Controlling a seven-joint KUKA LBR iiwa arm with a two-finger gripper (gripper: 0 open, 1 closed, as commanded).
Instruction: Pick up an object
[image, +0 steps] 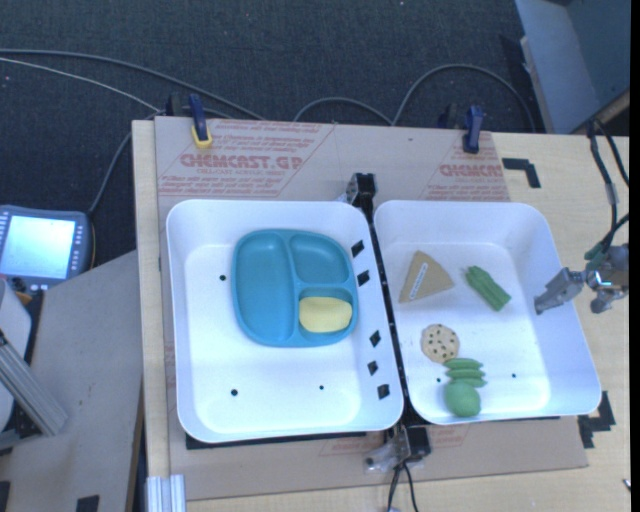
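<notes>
Nothing lifted yet. Grey two-finger gripper (556, 292) hangs over the right white bin's (520, 218) right rim; jaw state cannot be told. Nearest candidate, a green ridged plastic pickle (487, 286), lies untouched inside.

Two white bins were seen side by side. In the left bin (200, 330) a blue divided plate (275, 285) held a yellow item (325, 314). In the right bin (540, 330) lay a tan wedge (424, 277), a cookie (439, 342) and green pieces (487, 286). The gripper (560, 290) was positioned over its right rim.
</notes>
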